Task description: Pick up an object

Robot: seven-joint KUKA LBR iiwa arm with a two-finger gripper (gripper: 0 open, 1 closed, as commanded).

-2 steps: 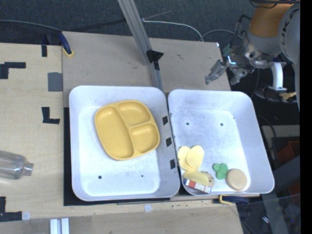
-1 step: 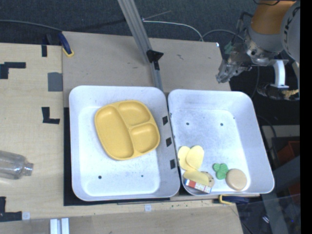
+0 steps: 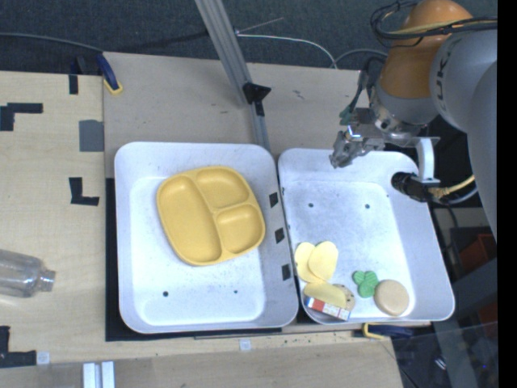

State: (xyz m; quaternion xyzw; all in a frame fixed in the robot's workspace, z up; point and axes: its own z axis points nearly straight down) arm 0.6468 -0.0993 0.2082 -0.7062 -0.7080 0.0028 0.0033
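Overhead, the metal gripper hangs above the right bin's far rim; whether it is open cannot be told. Pale petal-shaped pieces, a knobbly green toy and a round tan lump cluster at the bin's near edge. A glossy yellow divided plate fills the left bin.

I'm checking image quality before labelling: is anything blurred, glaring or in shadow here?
Camera view: lighting is even and soft, with no strong glare on the white bins; the yellow divided plate is sharp with only faint shading under its rim; the small items near the right bin's front corner look slightly soft; the claw is dark and hard to read.
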